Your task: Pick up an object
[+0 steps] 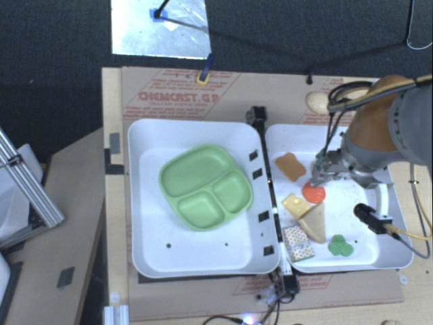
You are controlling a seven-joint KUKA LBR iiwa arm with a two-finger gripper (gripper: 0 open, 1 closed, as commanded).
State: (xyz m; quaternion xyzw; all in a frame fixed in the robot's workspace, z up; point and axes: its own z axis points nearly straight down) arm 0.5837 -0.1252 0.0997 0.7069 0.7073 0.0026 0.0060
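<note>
Tool low over the right bin, at the red round piece.

The tool sits at the upper edge of the red round piece; whether it is open or closed, or grips anything, cannot be told. In the right bin a brown piece lies to the tool's left. Below the red piece lie a yellow block, a tan wedge, a patterned square and a green leafy piece. The left bin holds a green divided tray. Both bins rest on the desk.
</note>
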